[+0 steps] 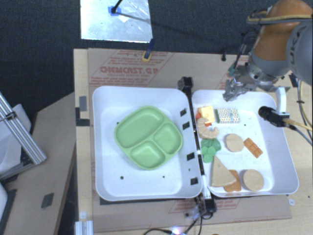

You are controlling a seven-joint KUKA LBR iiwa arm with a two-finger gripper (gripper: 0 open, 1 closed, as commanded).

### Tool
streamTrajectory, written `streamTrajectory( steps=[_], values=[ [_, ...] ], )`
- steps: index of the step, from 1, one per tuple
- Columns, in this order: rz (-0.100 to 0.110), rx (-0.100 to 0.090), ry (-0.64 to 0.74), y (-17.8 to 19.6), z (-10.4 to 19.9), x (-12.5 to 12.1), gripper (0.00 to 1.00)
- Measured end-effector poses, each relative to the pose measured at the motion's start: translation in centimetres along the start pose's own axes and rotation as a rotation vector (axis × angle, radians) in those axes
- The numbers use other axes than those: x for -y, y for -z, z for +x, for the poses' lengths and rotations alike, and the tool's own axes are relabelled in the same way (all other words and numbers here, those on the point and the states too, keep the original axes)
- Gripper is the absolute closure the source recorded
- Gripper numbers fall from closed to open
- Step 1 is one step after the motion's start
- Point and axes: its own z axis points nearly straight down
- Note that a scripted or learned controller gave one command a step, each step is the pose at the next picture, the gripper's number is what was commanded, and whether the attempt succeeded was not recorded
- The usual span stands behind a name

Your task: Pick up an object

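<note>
We see the gripper (231,95) hanging over the far edge of the right bin (288,165), its fingers too blurred to tell whether they are apart. Below it lie toy foods, nearest a patterned square (228,115). The left bin (105,131) holds a green divided plate (148,137).

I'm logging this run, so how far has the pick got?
Nothing looks picked yet. The claw hangs over the back edge of the right bin, with nothing seen between its fingers. The food pieces, such as the yellow block and round cracker, lie in that bin. Left: descend, grasp, lift.
</note>
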Motion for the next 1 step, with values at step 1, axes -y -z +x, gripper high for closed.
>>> streamTrajectory(
  steps=[1],
  values=[
    [0.002,-0.001,0.000,0.91,5.08,2.04,1.00]
  ],
)
